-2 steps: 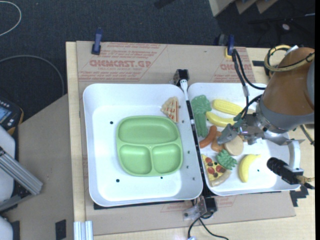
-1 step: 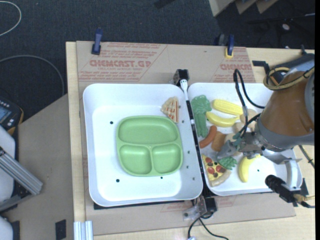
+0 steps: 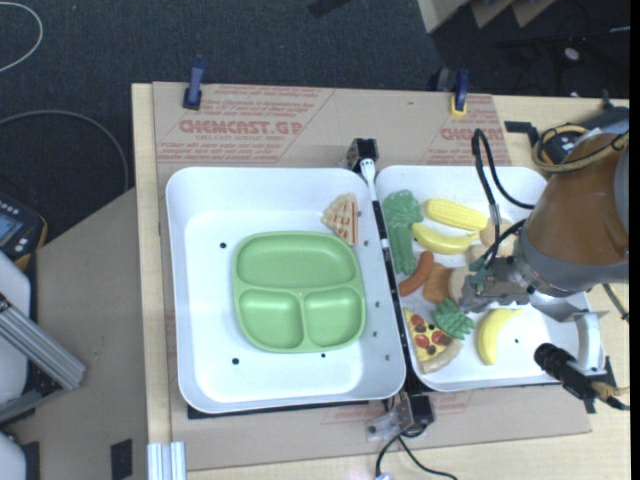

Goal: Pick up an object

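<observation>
Nearest the camera, at the front of the right shallow white bin (image 3: pixel 520 373), lie a toy pizza slice with red and black toppings (image 3: pixel 430 340) and a curved yellow plastic banana (image 3: pixel 492 334). Between them sits a small dark green leafy toy (image 3: pixel 453 320).

Behind these, a brown toy sausage (image 3: pixel 416 272) lies at a slant beside a round tan piece (image 3: pixel 440 286). A second yellow banana-shaped toy (image 3: pixel 442 238) and a yellow corn cob toy (image 3: pixel 455 213) lie toward the back of the same bin, with a large green leafy toy vegetable (image 3: pixel 403 223) along the bin's left wall.

The hand (image 3: pixel 478 286) is down among these items, just right of the tan piece and above the front banana. Whether its fingers are spread or closed cannot be told, and no object is visibly gripped. The grey arm with its orange-brown band (image 3: pixel 580 208) enters from the right.

The left shallow white bin (image 3: pixel 190 268) holds a light green three-compartment plastic plate (image 3: pixel 298 290) at its centre and a tan wedge-shaped toy sandwich piece (image 3: pixel 342 217) near its back right corner. Both bins rest on the brown cardboard-covered tabletop (image 3: pixel 250 118).
</observation>
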Motion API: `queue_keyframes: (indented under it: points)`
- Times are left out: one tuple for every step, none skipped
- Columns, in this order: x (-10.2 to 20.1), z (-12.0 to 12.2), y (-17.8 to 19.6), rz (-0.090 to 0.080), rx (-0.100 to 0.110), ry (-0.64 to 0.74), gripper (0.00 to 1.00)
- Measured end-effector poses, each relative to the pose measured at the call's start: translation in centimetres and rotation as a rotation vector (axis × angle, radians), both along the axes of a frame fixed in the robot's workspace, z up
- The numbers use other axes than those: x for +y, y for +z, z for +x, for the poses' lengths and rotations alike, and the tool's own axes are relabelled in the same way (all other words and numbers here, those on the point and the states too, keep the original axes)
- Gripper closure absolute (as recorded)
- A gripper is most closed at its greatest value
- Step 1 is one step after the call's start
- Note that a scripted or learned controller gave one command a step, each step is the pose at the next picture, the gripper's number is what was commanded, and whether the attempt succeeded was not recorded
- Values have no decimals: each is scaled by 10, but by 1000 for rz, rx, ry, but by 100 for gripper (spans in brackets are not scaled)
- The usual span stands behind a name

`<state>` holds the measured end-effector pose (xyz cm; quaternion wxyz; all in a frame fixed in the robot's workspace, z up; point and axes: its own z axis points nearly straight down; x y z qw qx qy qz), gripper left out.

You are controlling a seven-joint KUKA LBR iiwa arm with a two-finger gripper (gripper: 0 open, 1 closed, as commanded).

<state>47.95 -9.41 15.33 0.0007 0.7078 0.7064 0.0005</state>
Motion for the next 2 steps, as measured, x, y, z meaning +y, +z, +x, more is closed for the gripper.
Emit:
queue_keyframes:
  points:
    - [117,1,245,4,-18,14,100]
    - [163,0,243,1,-2,7,100]
